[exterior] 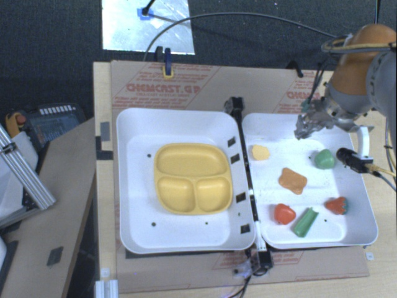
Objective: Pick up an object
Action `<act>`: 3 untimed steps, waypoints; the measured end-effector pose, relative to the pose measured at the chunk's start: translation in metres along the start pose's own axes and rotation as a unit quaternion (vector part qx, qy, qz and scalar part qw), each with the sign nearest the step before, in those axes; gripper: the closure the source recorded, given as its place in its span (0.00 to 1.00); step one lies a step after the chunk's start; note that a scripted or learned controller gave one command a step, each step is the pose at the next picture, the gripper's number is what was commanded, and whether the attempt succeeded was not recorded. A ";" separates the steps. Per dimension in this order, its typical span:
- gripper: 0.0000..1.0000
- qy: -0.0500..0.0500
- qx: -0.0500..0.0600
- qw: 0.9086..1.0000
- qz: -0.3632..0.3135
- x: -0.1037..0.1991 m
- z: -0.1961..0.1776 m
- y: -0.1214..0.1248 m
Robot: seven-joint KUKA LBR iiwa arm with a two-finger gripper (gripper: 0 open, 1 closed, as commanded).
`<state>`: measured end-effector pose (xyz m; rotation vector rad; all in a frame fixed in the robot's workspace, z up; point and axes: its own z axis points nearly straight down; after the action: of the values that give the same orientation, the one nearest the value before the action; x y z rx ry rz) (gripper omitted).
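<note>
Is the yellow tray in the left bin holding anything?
Empty. All three compartments of the yellow tray show bare yellow plastic; the toy foods lie in the right bin.

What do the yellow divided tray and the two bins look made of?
Yellow divided tray: likely moulded plastic, satin finish, with rounded compartment edges and uniform colour. Left bin and right bin: probably thin formed plastic, smooth white, with soft rounded rims and faint sheen. Not certain from the camera view.

Grey arm (372,85), orange band above wrist, black cables alongside, dark metal fingers (305,129).
</note>
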<state>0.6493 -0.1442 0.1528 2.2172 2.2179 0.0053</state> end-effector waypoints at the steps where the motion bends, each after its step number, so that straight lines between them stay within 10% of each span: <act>1: 1.00 0.000 -0.001 1.000 -0.002 0.010 -0.058 0.000; 3: 1.00 0.001 0.002 1.000 -0.004 0.057 -0.121 0.004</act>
<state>0.6525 -0.0865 0.2741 2.2107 2.2304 0.0038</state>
